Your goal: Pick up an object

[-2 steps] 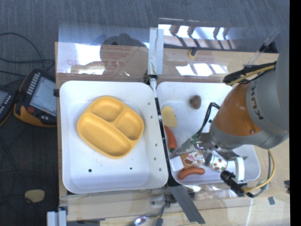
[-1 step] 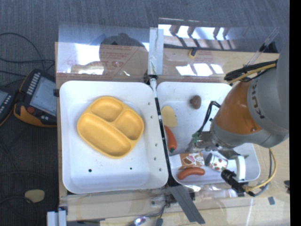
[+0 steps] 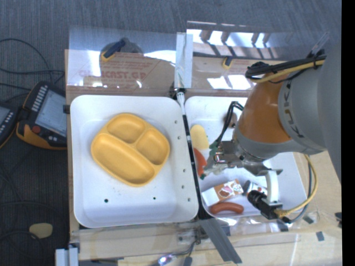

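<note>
Nearest in the right bin [image 3: 297, 170] lie a sausage [image 3: 226, 208] and a small packet [image 3: 228, 190], with a yellow piece [image 3: 199, 137] farther back. The arm's wrist hides the gripper [image 3: 216, 158], so the jaws' state cannot be told. Crowded items by the bin's left wall could cause a missed or glancing grasp.

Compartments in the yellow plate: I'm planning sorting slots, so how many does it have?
3. The yellow plate in the left bin has one long compartment along its lower-left side and two smaller ones along its upper-right side. None looks hidden.
</note>
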